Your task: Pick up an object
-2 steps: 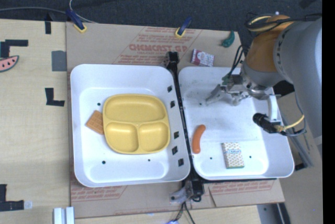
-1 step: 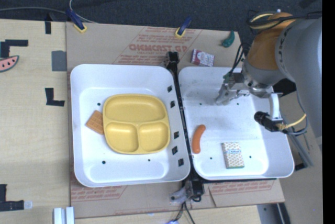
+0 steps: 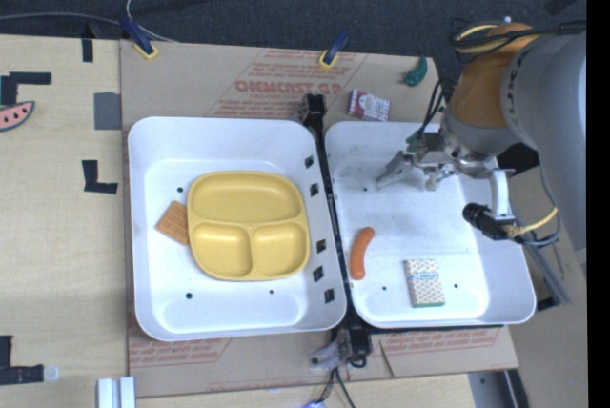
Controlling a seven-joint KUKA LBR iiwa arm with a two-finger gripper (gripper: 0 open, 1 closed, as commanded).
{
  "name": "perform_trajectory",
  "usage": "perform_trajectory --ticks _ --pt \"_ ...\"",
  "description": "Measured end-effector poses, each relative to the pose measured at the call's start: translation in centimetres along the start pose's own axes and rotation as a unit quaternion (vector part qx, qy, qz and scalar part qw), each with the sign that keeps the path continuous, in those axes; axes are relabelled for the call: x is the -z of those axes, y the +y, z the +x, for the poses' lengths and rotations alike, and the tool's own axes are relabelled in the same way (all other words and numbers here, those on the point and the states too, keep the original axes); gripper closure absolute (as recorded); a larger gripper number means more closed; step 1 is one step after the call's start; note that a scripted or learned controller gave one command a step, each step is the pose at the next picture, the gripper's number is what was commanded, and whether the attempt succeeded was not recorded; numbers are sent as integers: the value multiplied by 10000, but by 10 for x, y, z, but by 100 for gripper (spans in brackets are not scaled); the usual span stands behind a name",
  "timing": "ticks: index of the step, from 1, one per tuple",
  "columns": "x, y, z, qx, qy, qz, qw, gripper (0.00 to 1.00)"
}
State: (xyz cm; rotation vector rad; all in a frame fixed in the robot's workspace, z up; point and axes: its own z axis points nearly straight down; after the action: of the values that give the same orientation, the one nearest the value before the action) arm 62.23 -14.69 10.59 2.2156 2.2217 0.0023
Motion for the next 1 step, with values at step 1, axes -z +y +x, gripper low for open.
perform_trajectory --ticks 1 --pt "9 0 1 3 7 3 10000 100"
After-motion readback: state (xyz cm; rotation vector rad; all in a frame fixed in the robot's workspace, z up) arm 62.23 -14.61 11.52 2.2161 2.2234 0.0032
